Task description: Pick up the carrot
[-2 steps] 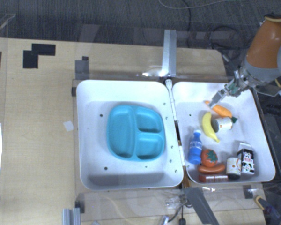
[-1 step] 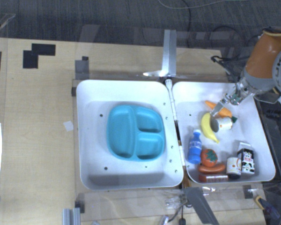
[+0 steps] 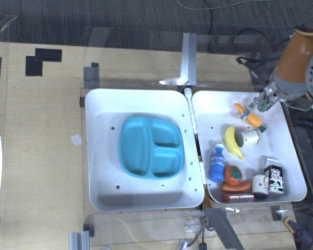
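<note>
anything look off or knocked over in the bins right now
Nothing looks spilled or damaged. All the small items crowd the right bin: the carrot lies under the claw, the banana beside a tipped small can, and the blue bottle lies on its side. The left bin holds a blue divided plate.

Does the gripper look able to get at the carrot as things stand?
Probably yes. The gripper sits right over the carrot near the right bin's far edge; nothing lies over it, and the banana lies apart.
</note>
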Robot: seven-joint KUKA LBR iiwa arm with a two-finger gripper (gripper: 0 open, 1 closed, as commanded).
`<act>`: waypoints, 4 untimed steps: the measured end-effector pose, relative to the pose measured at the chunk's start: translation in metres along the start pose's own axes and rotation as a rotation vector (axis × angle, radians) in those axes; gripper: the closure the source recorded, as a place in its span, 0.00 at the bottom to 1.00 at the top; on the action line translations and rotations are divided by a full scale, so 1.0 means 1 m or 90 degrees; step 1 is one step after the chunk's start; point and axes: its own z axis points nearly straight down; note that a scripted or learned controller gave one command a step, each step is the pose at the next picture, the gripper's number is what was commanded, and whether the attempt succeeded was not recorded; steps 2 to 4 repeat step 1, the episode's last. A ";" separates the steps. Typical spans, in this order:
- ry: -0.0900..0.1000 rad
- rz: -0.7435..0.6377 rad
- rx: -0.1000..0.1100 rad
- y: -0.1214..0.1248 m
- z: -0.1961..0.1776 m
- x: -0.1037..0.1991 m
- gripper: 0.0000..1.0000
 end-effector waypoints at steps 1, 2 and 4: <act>0.003 0.099 0.003 0.035 -0.143 0.093 1.00; 0.003 0.099 0.003 0.035 -0.143 0.093 1.00; 0.003 0.099 0.003 0.035 -0.143 0.093 1.00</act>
